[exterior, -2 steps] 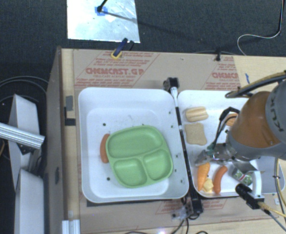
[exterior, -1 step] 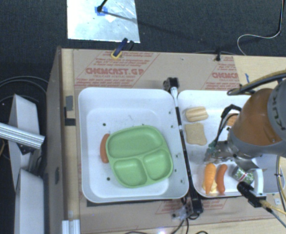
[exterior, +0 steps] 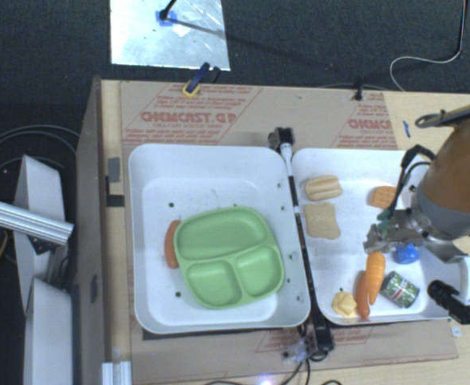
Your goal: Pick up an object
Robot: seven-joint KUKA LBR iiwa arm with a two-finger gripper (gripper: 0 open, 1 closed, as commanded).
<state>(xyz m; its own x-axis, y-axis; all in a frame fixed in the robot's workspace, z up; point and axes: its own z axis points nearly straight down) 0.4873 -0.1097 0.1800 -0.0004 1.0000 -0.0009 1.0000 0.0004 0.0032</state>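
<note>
The grey two-finger pincer (exterior: 385,239) hangs low over the right white bin (exterior: 343,163), its tips just above the top end of the long orange plastic carrot (exterior: 370,283). Whether it is open or closed cannot be told; nothing shows held. The carrot lies upright along the bin's near side, between a yellow chunk (exterior: 344,303) and a green can (exterior: 400,289), below a blue piece (exterior: 406,254).
</note>
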